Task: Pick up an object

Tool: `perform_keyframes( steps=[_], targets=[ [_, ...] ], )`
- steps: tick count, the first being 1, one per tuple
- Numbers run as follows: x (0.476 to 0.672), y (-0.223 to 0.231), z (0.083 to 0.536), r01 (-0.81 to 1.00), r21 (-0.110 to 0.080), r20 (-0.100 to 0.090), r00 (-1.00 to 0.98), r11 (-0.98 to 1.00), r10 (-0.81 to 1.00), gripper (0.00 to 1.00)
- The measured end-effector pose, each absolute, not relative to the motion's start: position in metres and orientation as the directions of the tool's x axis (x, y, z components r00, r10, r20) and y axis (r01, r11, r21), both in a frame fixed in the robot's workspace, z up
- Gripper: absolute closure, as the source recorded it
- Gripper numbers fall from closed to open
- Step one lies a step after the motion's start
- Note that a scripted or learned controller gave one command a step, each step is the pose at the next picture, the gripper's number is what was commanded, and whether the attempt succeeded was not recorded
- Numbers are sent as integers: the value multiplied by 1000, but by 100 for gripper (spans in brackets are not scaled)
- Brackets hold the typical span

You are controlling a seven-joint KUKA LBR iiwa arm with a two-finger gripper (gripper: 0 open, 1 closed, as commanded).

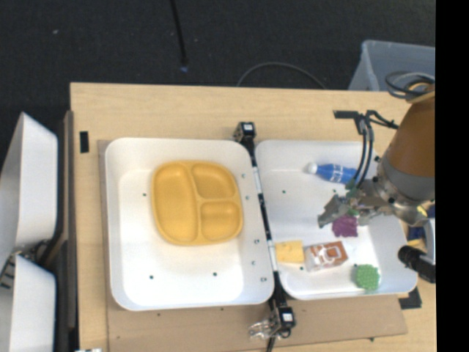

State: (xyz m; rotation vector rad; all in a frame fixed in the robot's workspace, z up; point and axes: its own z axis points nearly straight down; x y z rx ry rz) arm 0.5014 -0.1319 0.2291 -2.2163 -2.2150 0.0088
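My gripper [343, 210] hangs low over the middle of the right bin [293, 189], at the end of the grey arm with the orange band [414, 134]. A purple lumpy object [346, 226] lies right under it, touching or nearly touching it; whether it is gripped I cannot tell. A blue and white tube [332, 171] lies behind the gripper. At the front of the bin are a yellow block [290, 252], an orange and white packet [326, 255] and a green bumpy ball [366, 276].
The left bin [132, 270] holds a yellow divided plate [196, 201]. A black clamp [245, 131] and a ridge separate the two bins. A grey tub [388, 63] stands at the back right, with cables near the arm.
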Motion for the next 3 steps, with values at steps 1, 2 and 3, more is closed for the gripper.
perform_keyframes(
  steps=[1,2,3],
  targets=[
    [504,-132,234,1000,2,0,-2,2,1000,0],
    [508,-133,191,1000,-3,-1,1,-1,1000,0],
    [504,-137,132,1000,4,-4,0,0,1000,0]
  ],
)
